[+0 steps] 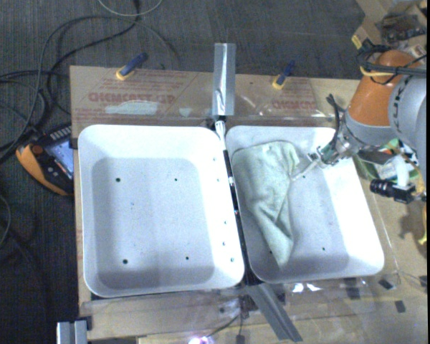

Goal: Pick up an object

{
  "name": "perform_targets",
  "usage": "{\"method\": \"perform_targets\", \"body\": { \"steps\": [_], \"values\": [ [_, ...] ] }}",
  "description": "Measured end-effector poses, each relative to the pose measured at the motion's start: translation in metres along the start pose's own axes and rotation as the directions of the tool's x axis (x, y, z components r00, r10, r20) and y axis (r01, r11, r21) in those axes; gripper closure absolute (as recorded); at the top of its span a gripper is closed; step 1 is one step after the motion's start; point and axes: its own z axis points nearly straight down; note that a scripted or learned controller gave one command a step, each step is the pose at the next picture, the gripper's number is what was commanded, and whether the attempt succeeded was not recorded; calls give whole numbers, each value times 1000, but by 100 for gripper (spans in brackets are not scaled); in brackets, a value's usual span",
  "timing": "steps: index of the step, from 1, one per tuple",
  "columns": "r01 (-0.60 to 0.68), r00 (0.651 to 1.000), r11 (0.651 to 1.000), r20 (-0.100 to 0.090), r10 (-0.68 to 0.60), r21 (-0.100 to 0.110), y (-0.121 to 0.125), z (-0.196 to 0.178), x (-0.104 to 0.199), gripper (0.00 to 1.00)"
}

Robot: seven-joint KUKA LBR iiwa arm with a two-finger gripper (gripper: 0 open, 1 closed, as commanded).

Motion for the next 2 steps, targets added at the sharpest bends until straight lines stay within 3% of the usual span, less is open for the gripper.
{"method": "perform_targets", "body": {
  "steps": [1,2],
  "values": [
    [-73,997,997,4,73,1,42,7,18,0],
    [175,985,985,1,-175,3,52,-10,44,0]
  ]
}}
